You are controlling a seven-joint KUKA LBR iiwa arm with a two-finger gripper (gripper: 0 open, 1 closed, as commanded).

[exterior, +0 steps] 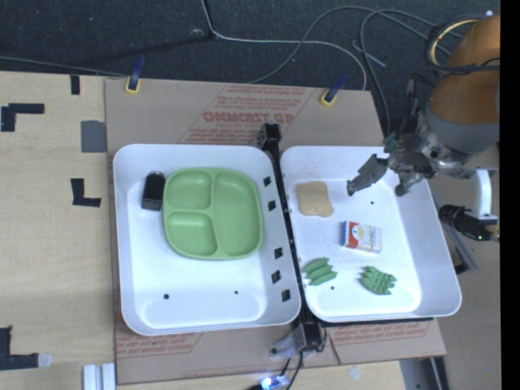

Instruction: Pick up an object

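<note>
In the right bin (431, 299), nearest the camera, lie 2 green items: a pea pod (319, 271) and, just right of it, a leafy green piece (377, 280). Beyond them sits a small red-and-white carton (360, 236), then a tan bread slice (314, 199) near the divider. The left bin (130, 242) holds a green divided plate (214, 214) with a black block (153, 191) touching its left edge. Farther back, the gripper (382, 179) hangs above the right bin, its 2 fingers spread apart with nothing between them.
</note>
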